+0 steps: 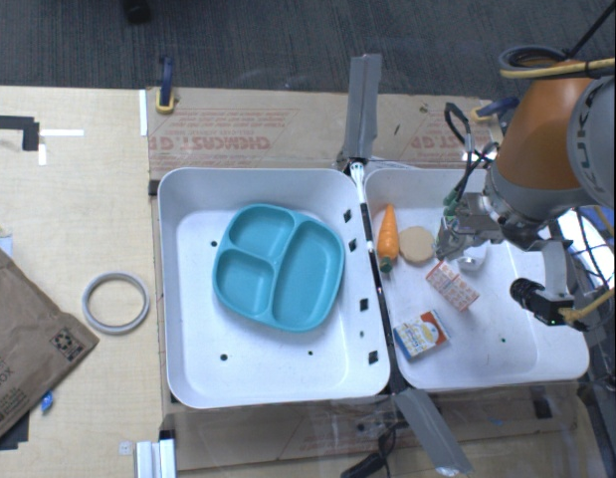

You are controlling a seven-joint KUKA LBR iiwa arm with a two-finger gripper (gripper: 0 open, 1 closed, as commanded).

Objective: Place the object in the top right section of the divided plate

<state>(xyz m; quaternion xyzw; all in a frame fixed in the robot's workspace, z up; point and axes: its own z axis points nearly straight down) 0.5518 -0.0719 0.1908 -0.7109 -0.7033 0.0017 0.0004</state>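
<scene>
Found gripper low in right bin, tan disc, the likely target, at its 9 o'clock. Couldn't tell grip state. Risked knocking carrot and reaching divided plate empty.

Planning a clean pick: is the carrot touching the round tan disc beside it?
Cannot tell. In the camera view the carrot and the tan disc lie edge to edge in the right bin; no clear gap or contact shows.

Divided plate — smooth teal plastic, slight sheen. Bins — glossy white plastic. Bench pale matt wood; box brown cardboard.
</scene>
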